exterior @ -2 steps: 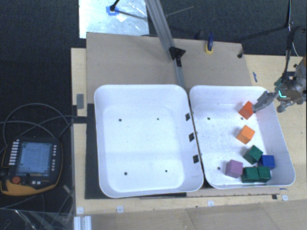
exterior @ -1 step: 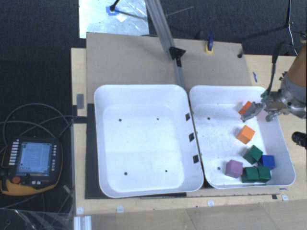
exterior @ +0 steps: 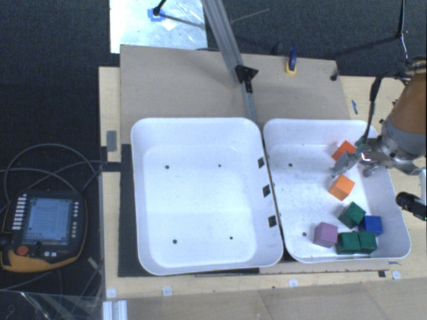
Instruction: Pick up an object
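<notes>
Over the right-hand shallow white plastic bin (exterior: 400, 249), the grey two-finger gripper (exterior: 351, 164) hangs spread, nothing held, above a small orange cube (exterior: 341, 187); approach step, next a straight descent and closing.

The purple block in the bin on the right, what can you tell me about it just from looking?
The purple block is a small, pale violet cube with a matte look, maybe foam or painted wood. It lies flat on the floor of the right bin, near the front wall. A green block sits just to its right, close, perhaps touching. The gripper is farther back, apart from it.
</notes>
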